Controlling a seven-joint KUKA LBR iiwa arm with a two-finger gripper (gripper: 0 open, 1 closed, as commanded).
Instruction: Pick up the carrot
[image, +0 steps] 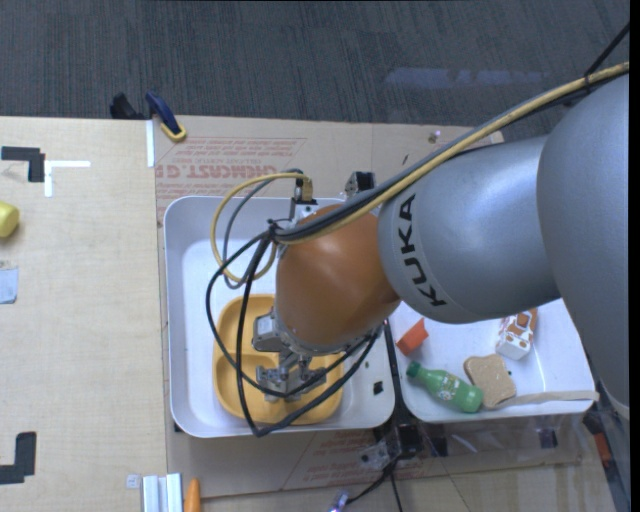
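From my remote seat I see the worktop (80, 350) on the left, with a small yellow object (6, 219) near its edge; next comes the left bin (190, 330), where a yellow bowl (232, 360) lies; my gripper (285, 377) hangs low over that bowl, and I cannot tell how it is set, as the orange band (330, 285) covers much of it; the carrot (412, 336) lies to the gripper's right, in the right bin (560, 345), apart from the gripper; beyond it lie a green bottle (446, 388) and a toast slice (490, 377).
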